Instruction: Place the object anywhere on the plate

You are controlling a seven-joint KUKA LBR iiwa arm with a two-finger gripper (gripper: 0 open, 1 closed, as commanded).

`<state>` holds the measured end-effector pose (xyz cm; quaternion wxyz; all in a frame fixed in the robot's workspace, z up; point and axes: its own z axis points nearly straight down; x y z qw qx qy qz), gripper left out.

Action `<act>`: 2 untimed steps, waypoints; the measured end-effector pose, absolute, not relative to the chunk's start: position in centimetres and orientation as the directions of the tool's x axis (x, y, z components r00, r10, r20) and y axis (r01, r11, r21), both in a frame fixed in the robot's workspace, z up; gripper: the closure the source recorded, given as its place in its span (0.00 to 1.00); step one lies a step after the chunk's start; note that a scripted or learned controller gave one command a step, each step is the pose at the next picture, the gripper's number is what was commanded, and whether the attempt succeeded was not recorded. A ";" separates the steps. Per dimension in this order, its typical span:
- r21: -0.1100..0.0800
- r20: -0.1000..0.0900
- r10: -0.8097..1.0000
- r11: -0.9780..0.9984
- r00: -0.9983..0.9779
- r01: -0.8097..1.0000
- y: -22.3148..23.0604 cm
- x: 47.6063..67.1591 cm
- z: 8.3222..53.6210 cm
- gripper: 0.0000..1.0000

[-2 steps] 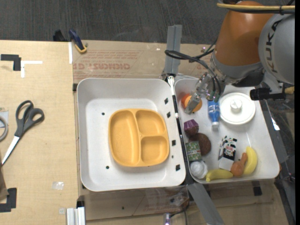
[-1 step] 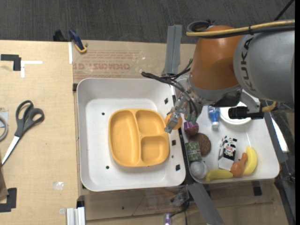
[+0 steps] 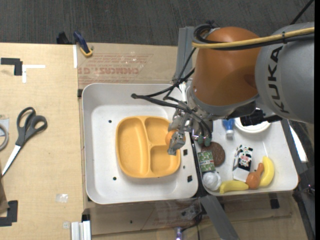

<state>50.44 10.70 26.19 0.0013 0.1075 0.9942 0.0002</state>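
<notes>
Gripper (image 3: 176, 136) poised above right edge of yellow divided plate (image 3: 145, 146) in left bin (image 3: 100, 149). Finger opening and any held object indiscernible. Bananas (image 3: 250, 176) in right bin (image 3: 285, 149).

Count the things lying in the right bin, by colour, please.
Yellow: 2, two bananas
Orange: 1, carrot
Brown: 1, cookie
Green: 1, packet
Black-and-white: 1, small carton
Silver: 1, foil ball
Blue-white: 1, bottle
White: 1, tape roll
Total: 9
</notes>
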 end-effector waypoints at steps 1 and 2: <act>0.000 -0.001 0.197 0.980 -0.980 0.197 14.1 52.3 33.8 1.00; -0.001 -0.001 0.197 0.980 -0.980 0.197 14.1 52.3 33.8 0.00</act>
